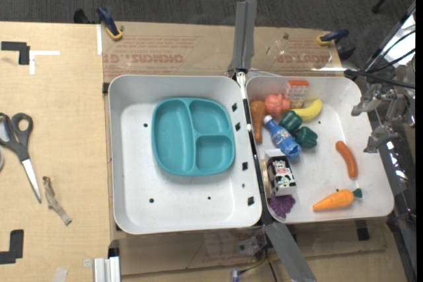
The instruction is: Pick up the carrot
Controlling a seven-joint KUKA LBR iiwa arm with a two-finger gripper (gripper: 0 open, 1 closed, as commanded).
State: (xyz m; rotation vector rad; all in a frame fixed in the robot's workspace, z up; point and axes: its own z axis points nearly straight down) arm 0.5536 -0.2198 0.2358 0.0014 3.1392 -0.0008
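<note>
The carrot [334,200] is orange with a green top. It lies on its side in the front right corner of the right bin [367,207], with the green end pointing right. My gripper [375,122] hangs at the right bin's right rim, well behind the carrot and apart from it. Its metal parts blend with the cables and frame behind it, and nothing is visibly held in it.
A red sausage [347,158] lies between gripper and carrot. A banana [308,109], green pepper [298,129], blue bottle [281,137], milk carton [283,176] and purple grapes [280,207] crowd the bin's left side. A teal divided plate [195,136] sits in the left bin. Scissors [21,148] lie on the bench at left.
</note>
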